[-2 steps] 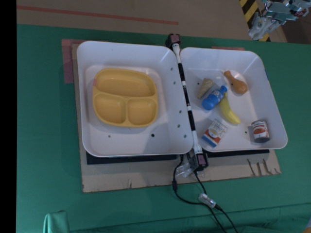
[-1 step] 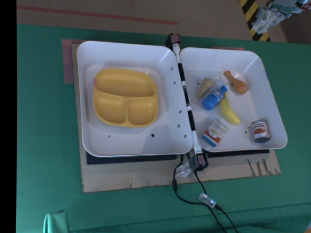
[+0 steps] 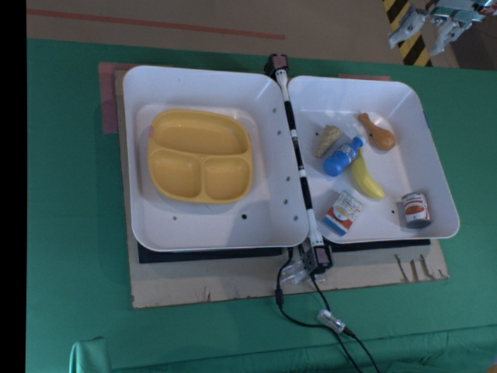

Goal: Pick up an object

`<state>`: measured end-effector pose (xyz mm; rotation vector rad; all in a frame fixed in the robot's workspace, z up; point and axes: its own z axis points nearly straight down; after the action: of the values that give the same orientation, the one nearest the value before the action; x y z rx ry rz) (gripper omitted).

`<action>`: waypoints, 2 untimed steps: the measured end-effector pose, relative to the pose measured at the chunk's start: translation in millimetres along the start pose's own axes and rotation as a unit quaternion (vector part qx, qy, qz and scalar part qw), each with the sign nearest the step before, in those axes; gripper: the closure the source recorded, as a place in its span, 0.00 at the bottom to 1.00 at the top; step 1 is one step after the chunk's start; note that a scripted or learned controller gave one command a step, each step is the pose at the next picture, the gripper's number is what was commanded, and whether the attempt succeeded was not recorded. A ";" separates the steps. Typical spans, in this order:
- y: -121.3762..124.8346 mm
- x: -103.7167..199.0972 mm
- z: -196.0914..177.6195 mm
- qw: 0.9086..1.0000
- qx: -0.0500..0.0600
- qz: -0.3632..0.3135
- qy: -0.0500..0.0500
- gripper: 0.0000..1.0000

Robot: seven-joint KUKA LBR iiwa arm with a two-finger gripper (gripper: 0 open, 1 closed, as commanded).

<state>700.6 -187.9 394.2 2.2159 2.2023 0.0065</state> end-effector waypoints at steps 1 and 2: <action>-0.6 0.5 61.2 1.000 0.004 -0.001 0.000 0.00; -0.7 0.7 97.5 1.000 0.004 -0.001 -0.001 0.00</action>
<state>701.3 -188.2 296.7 2.2183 2.2073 -0.0043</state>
